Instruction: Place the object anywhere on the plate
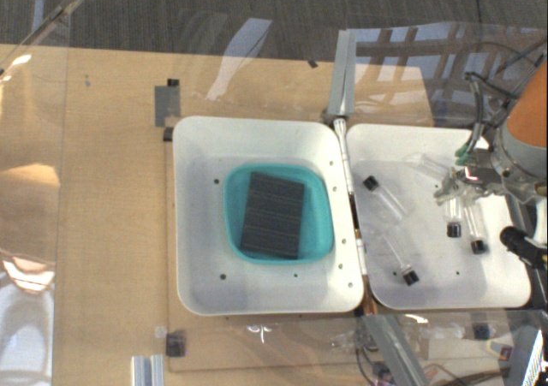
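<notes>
While at right bin (437, 290): gripper (458, 192), grip state impossible to tell
Plate (321, 222): teal, in left bin (197, 204)
Object (274, 215): dark, flat on plate

Arm comes in from the right edge of the frame, orange band showing at upper right w/ grey wrist below it. Gripper (459, 192) hangs mid-right, pointing left-ish; too blurry to tell much abt it tbh.

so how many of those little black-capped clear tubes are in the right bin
4, as far as the view shows: one upper left, one near the front, and two right of centre, at and. The arm may hide more.
</notes>
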`<state>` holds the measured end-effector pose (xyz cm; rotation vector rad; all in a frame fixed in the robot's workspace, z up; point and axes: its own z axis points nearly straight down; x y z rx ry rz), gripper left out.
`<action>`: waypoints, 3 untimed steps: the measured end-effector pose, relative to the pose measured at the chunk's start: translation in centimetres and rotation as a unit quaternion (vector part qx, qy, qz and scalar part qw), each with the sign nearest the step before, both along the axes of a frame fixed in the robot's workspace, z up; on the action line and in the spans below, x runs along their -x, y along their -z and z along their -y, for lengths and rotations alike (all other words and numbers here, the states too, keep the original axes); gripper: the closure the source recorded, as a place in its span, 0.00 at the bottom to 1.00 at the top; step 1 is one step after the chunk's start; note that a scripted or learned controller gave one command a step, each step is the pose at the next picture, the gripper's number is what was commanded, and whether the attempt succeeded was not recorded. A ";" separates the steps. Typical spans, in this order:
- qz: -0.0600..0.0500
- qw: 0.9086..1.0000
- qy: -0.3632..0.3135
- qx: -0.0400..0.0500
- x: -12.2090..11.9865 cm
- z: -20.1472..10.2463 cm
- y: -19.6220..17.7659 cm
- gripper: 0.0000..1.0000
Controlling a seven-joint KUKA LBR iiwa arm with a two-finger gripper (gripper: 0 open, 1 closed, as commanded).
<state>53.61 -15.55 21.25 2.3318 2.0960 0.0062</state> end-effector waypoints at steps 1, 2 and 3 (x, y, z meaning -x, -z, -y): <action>-0.001 0.993 -0.119 0.000 4.5 -11.1 0.5 1.00; 0.000 0.990 -0.139 0.000 -0.3 -18.1 -1.4 1.00; -0.001 0.994 -0.111 -0.001 -3.2 -23.1 0.8 1.00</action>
